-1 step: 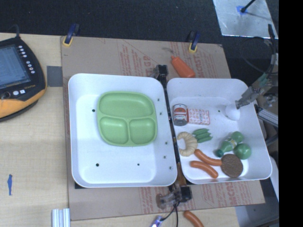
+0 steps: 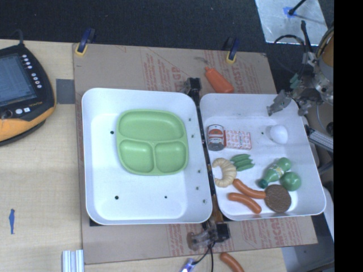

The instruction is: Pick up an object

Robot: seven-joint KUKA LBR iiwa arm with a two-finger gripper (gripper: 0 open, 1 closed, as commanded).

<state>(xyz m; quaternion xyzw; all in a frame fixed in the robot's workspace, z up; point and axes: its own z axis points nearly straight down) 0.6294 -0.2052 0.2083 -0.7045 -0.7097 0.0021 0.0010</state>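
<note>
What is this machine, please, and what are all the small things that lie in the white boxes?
One camera looks down at a slant on a bench. The machine is a robot arm reaching in from the right; its grasping part, the end effector, hangs over the far right corner of the right bin, with nothing between its fingers that I can see. The left bin holds a green divided plate. The right bin holds toy food: a small can, a white egg, a pale pretzel, green beans, two sausages, a brown cookie and green vegetables. A control tablet lies at the left.
</note>
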